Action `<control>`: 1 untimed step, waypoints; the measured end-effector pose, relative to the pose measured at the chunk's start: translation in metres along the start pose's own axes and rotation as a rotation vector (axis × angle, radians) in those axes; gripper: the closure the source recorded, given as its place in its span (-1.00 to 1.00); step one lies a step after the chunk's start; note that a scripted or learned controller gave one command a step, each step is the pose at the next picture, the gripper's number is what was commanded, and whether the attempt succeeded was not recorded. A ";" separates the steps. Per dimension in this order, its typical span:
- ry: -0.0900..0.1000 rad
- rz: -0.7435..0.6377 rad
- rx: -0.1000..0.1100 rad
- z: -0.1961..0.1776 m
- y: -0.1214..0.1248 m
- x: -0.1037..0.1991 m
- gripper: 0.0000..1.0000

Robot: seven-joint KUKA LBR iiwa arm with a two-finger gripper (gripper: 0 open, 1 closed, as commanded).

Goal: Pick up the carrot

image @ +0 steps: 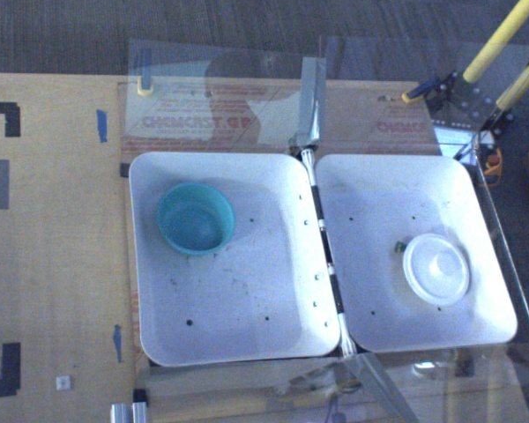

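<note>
The left white bin (273,324) holds a teal bowl (196,218), upright in its upper left part. A round white lid-like disc (436,268) lies right of centre in the right white bin (370,201). A tiny dark speck (398,248) touches the disc's left edge; it is too small to identify.
A metal divider (322,245) runs between the two bins. Clear plastic panels (220,104) stand behind them on the wooden bench (53,263). Yellow poles (502,33) and a black fixture (463,100) are at the back right.
</note>
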State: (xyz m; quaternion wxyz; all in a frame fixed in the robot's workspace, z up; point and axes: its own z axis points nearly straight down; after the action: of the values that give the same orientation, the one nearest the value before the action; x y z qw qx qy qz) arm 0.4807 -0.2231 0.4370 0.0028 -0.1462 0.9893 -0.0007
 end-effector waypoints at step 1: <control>-0.003 -0.332 0.003 0.000 -0.004 -0.015 -1.00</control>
State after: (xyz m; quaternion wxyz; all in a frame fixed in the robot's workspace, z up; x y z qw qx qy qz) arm 0.4964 -0.2220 0.4369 0.0044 -0.3076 0.9515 -0.0022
